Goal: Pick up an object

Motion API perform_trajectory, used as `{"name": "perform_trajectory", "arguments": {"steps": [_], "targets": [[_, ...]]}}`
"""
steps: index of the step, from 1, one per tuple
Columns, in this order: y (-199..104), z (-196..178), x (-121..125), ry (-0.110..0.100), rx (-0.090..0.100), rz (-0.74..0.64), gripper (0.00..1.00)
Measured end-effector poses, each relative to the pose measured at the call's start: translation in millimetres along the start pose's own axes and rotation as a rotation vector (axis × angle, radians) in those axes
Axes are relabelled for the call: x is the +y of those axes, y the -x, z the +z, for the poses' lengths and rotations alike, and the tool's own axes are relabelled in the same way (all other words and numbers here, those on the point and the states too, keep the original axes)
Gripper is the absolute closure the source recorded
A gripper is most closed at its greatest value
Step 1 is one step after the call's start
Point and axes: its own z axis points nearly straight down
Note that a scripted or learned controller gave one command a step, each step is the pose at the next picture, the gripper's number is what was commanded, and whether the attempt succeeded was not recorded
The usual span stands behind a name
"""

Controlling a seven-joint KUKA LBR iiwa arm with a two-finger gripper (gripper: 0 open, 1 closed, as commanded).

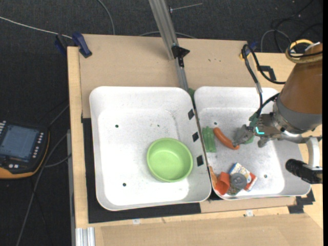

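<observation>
An orange carrot-shaped toy (224, 138) lies in the middle of the right bin (225, 99), its green leafy end (248, 139) pointing right. My gripper (251, 137) hangs low over that leafy end, coming in from the right. Its two grey fingers (240, 135) stand apart, one on each side of the green tip, so it is open. Nothing is lifted; the toy rests on the bin floor.
A green block (208, 139) leans against the right bin's left wall. A pile at the front holds an orange cup (222, 183), a grey round piece (237, 181) and a colourful packet (245, 173). The left bin (123, 106) holds a green bowl (169, 160).
</observation>
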Motion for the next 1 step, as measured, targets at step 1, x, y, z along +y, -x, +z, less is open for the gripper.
{"name": "perform_trajectory", "arguments": {"steps": [1], "targets": [[0.0, 0.1, 0.0, 0.000, 0.000, 0.000, 0.00]]}}
